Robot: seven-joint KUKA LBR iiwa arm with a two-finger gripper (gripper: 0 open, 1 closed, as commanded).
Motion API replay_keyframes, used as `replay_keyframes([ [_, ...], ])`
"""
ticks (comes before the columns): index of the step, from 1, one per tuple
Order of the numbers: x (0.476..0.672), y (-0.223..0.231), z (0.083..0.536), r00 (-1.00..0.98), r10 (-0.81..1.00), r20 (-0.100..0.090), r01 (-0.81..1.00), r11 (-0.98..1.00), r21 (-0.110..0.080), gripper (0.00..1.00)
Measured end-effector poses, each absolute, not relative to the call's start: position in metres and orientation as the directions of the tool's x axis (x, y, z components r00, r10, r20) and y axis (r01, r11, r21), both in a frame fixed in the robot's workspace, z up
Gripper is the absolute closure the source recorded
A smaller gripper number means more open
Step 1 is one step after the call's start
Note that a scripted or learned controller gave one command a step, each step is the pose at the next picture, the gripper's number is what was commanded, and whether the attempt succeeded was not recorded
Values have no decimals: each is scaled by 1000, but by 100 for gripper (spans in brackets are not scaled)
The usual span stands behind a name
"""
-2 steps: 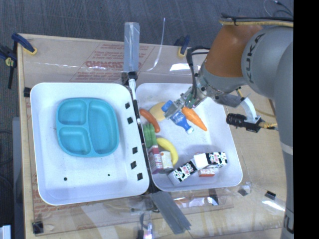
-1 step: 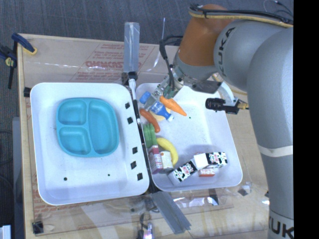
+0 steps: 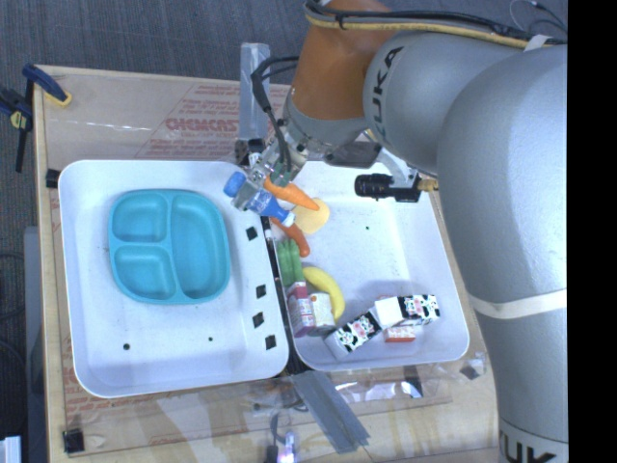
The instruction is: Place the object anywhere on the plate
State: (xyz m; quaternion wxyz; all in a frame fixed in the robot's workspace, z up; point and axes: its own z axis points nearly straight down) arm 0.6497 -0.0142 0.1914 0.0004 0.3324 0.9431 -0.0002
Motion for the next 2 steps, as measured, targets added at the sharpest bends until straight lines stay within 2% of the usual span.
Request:
replay_keyframes([
  [1,642,67,190,-766,642,3,642,766,-4,100],
  [2,642,67,190,-766,643,2,643,766,-4,0],
])
